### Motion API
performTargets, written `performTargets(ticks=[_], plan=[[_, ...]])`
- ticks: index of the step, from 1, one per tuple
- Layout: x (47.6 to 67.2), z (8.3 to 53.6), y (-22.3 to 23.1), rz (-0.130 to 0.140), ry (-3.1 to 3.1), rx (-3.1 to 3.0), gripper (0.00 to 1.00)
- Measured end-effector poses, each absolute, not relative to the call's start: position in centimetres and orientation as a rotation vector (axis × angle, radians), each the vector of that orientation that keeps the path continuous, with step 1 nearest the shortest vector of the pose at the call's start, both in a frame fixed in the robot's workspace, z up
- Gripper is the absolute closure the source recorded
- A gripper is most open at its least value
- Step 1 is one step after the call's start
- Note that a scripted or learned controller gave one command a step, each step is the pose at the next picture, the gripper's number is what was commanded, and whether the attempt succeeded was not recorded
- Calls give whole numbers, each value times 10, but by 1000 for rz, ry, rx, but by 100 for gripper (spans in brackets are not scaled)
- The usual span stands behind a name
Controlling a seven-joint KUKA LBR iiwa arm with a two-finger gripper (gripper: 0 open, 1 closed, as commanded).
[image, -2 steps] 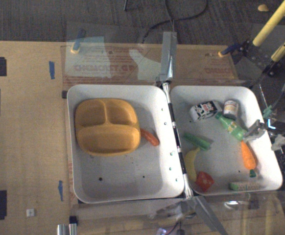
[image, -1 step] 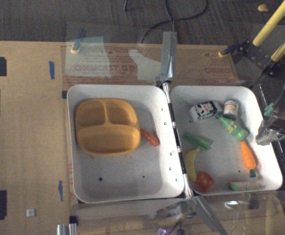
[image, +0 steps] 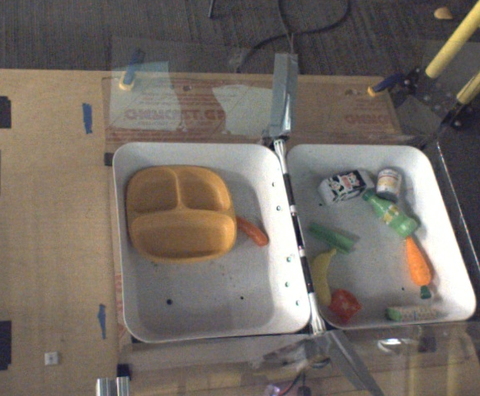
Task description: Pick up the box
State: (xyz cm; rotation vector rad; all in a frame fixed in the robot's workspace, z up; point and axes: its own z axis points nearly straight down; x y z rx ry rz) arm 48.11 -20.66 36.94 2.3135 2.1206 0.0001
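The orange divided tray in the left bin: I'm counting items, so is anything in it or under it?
The orange divided tray shows three bare compartments. A small orange sausage-like piece lies against its right edge in the left bin. Whatever lies beneath the tray is covered.

Orange tray (image: 179, 212) beside a sausage (image: 252, 232).

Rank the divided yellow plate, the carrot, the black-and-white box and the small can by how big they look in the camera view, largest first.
1. Divided yellow plate, by far the largest.
2. Carrot and black-and-white box: these look about alike, so I won't rank them.
3. Small can, the smallest.
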Motion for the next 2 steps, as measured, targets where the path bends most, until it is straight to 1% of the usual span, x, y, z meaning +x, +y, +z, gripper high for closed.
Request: performTargets(ticks=[1,2], plan=[[480,255,-211,0,2155,2285,100],[549,186,-108,-1,1939,2474,100]])
